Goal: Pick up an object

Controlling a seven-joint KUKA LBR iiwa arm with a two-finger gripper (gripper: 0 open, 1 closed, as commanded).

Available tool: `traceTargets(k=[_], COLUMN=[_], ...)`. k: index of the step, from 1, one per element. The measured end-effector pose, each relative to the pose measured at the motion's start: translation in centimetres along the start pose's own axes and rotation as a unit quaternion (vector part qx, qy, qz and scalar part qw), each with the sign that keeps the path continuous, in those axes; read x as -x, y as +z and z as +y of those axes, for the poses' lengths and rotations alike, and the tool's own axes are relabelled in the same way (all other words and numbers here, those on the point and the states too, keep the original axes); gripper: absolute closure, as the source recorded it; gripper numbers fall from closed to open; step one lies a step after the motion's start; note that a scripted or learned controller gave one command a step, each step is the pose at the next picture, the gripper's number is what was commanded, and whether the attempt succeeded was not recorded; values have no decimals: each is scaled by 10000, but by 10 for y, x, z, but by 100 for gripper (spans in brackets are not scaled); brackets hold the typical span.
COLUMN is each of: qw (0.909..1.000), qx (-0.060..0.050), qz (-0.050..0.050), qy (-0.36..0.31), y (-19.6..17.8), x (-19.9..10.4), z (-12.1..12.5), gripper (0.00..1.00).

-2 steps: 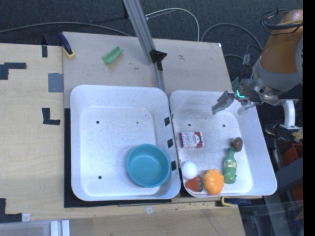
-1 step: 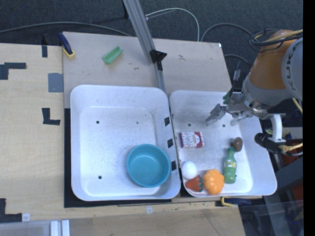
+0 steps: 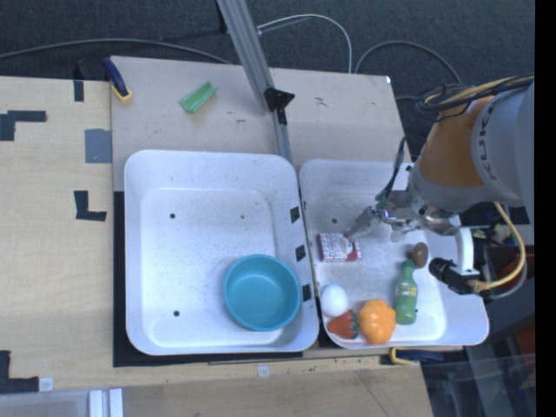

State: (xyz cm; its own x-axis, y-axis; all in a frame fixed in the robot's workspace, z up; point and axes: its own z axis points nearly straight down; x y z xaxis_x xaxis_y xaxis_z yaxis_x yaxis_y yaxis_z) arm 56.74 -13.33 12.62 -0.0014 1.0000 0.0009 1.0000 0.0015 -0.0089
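Along the near edge of the right bin [image 3: 465, 328] an orange pumpkin [image 3: 377, 320], a red piece [image 3: 344, 324], a white egg [image 3: 334, 300] and a green bottle [image 3: 406, 292] are clustered. In the left bin [image 3: 156, 233] a blue bowl [image 3: 261, 291] is seen near its near right corner. Farther back, the claw [image 3: 360, 226] is poised just above a small red-and-white packet [image 3: 337, 248], nothing seen held; how far it is open cannot be told

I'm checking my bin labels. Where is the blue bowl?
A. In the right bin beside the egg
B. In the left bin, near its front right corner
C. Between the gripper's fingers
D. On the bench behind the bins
B: the blue bowl sits upright on the floor of the left bin, near its front right corner.
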Motion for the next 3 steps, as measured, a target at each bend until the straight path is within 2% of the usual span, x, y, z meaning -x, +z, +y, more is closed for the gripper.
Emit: traceTargets(k=[1,2,3], qw=[10000,9999,10000], qx=[65,100,57], qz=[10,-3,-7], qy=[-3,-9,-3], y=[30,18,-25], x=[0,0,-4], z=[4,6,6], gripper=[0,100,100])
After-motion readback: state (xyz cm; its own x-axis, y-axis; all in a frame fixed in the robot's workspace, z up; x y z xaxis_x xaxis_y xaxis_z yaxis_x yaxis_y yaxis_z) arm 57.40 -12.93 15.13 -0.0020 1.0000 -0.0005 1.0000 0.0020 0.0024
